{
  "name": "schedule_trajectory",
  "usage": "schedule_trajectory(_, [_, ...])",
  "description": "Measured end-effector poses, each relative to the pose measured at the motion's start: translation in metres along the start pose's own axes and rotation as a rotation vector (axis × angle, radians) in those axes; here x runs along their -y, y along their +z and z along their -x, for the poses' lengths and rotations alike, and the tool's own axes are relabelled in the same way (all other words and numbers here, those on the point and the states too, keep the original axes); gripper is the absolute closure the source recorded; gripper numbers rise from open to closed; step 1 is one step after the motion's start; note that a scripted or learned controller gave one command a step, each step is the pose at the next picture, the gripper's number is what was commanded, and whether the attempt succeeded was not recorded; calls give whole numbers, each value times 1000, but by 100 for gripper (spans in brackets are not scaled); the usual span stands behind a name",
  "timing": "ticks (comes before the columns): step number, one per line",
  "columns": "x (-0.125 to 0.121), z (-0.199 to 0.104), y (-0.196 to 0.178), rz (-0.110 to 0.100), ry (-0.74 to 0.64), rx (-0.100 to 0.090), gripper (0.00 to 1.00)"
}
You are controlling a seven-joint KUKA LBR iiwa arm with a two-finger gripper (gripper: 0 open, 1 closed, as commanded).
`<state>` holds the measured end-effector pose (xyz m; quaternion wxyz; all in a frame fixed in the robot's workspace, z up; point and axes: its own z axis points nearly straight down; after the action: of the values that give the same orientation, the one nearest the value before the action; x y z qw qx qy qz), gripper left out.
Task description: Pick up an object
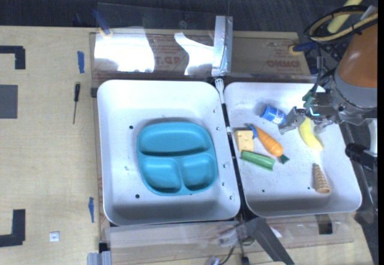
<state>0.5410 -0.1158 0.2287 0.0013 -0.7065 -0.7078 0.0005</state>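
With every toy lying loose in the right bin, nothing was lifted yet: the gripper hovered beside the banana, its jaws' state impossible to tell.

A robot lab: taped bench, two white bins, cabling.

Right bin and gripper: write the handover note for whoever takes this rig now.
Gripper: above the right bin, by the banana; nothing seen between its fingers.
Right bin holds: banana, blue can, carrot, green stick, cheese block, cone.
Left bin holds a blue divided tray.
Done: nothing picked yet.
Left: grasp one object and lift it.
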Motion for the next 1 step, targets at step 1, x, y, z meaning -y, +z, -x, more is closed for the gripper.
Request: schedule_trajectory(1, [-35, -18, 48, -4, -27, -1, 0])
